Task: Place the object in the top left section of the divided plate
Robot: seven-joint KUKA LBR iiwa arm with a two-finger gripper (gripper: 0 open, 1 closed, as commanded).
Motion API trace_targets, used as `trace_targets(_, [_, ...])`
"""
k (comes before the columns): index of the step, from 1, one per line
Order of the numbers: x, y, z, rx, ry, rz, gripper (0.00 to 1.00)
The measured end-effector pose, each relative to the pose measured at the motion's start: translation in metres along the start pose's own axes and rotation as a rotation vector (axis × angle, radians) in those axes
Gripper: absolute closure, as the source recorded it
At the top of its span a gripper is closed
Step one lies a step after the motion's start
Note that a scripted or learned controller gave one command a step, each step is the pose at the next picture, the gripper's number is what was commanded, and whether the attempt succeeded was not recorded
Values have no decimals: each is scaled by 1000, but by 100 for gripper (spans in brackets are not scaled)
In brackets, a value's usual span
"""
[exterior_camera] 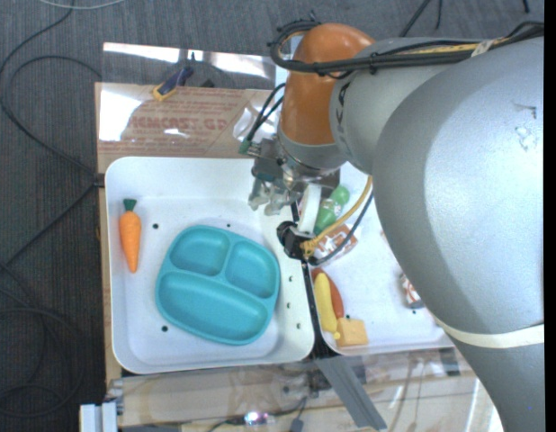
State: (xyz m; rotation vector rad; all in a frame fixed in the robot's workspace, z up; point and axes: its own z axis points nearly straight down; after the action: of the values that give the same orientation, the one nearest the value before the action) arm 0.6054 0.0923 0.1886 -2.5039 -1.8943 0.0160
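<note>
- Worktop point(215, 394), nearest edge: wooden boards at the bottom of the view, carrying two shallow white bins side by side
- Right bin point(386, 331): a yellow block point(352, 333) lies by its near left corner, touching an orange-and-yellow oblong piece point(327, 301) just behind it; a small brownish item point(409, 290) sits further right, half hidden by the arm
- Left bin point(134, 345): the teal divided plate point(219, 282) lies in its middle, slightly turned, with one long section nearest and two smaller ones behind; all three appear bare
- Toy carrot point(130, 236): lies along the left wall of the left bin, beside the plate but not touching it
- Tool point(287, 207): hangs over the wall between the two bins, just behind the plate's right corner; how wide it stands, and whether it has anything, cannot be told
- Green item point(330, 207): just right of the tool, among yellow cabling; probably the task's object, though contact with the tool cannot be confirmed
- Arm point(440, 169): grey, with an orange band point(318, 79), filling the right side
- Risk, as a judgement: with the grasp unverified, the object may slip in transit, and a release near the plate's ridge could send it into the neighbouring section
</note>
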Motion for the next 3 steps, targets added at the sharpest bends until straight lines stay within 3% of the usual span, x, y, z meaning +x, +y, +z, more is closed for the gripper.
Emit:
trace_targets(1, [18,-56,-131,-7,2,123,100])
trace_targets(2, [2,-118,-220,-7,3,275,100])
trace_targets(3, [29,-136,-37,0,3,427,100])
